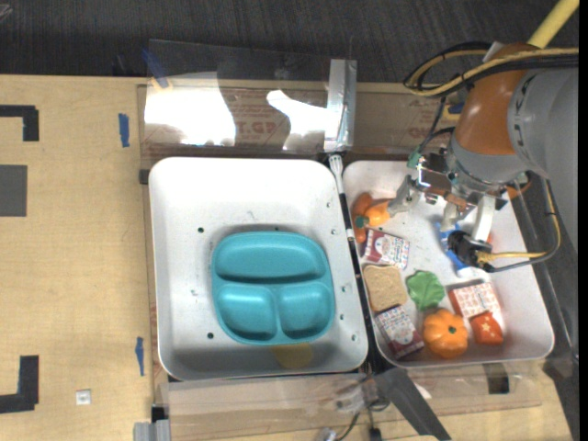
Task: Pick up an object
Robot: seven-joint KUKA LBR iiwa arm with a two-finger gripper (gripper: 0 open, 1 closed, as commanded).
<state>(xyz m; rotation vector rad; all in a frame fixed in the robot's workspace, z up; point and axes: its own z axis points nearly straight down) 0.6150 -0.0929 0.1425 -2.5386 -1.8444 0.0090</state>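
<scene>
Pincer [432, 202] open, empty | right bin [533, 338] | orange toy [375, 214] beside | teal tray [272, 284] left bin [175, 209]

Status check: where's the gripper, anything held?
Gripper low over right bin, nothing seen held. Toy food clustered below: pumpkin, green piece. Teal tray in left bin.

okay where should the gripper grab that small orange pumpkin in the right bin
Probably from straight above, fingers closing across the round body of the small orange pumpkin. A red packet sits close on its right and a green leafy piece just above-left, so side approaches look crowded.
</scene>
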